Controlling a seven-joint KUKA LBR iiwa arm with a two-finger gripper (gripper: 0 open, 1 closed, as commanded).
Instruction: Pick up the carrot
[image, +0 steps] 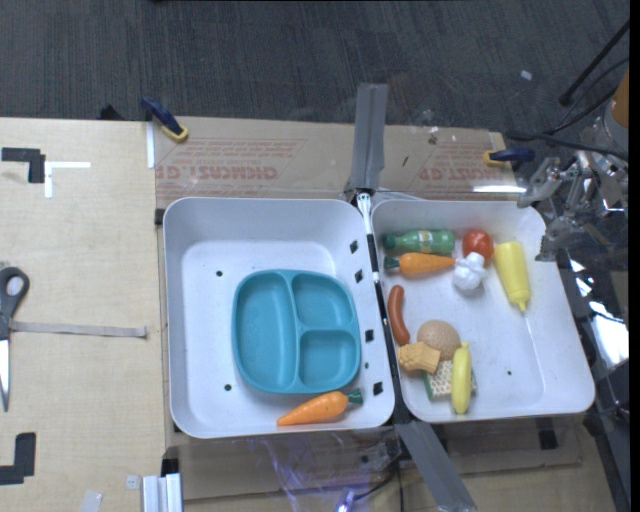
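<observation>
From my feed the tabletop (80, 290) is pale wood-look board with black tape marks (24, 162) on it. A brown cardboard sheet (250, 160) with printed lettering lies along the back, pinned by blue and yellow clamps (165, 118). Beyond that is dark grey carpet floor (250, 50). Lighting's even and soft.

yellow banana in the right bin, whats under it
The banana lies across a green-edged cracker-like piece, beside a tan bread chunk and brown bun. What the banana covers of the right bin floor is hidden.
</observation>
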